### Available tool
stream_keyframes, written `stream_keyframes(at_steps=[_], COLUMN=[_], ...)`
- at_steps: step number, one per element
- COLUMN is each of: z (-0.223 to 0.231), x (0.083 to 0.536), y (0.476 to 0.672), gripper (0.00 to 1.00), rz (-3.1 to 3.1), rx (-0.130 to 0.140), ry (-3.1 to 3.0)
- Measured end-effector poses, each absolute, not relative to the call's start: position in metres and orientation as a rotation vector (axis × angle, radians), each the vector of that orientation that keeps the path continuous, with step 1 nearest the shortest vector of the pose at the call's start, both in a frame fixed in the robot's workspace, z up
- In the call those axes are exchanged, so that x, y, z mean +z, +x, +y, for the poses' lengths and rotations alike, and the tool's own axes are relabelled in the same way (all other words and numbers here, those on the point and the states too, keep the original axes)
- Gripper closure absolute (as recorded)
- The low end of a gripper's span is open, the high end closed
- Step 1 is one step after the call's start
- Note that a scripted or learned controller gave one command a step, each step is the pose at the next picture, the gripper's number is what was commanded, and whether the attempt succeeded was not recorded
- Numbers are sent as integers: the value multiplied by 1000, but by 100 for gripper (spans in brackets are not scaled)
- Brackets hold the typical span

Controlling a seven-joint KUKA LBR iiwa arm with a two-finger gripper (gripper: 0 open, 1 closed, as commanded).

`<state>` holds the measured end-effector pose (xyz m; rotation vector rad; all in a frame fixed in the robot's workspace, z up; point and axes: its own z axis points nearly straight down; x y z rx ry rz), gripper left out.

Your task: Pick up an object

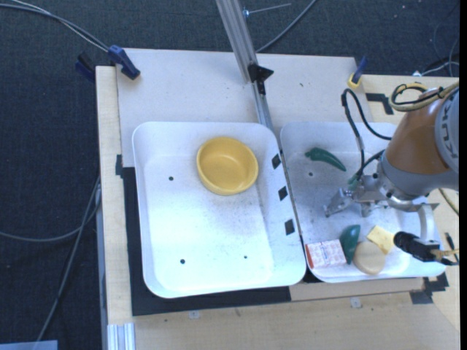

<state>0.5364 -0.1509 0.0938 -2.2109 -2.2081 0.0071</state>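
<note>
A yellow bowl (227, 165) is sitting in the upper part of the left bin (157, 268), left of centre frame. The right bin (295, 133) is holding several small things: a dark green pepper-like piece (325, 157) is lying near its upper middle, and along its lower edge a red-and-white packet (325, 254), a green object (350, 238), a beige round object (369, 259) and a pale yellow block (379, 236) are crowding together. The gripper (337, 204) is hanging in the bin between the pepper-like piece above and that cluster below, its metal fingers spread slightly with nothing between them. The arm (419, 148) is reaching in from the right edge.
</note>
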Motion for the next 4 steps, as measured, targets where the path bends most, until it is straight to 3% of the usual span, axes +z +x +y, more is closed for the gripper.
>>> stream_keyframes(at_steps=[1, 3, 4], z=[-150, -155, -155], x=[108, 201, 225], y=[538, 532, 533], gripper=[100, 100, 100], rz=[-2211, -2225, -2226], rx=[0, -6, -5], ry=[-2212, -2224, -2222])
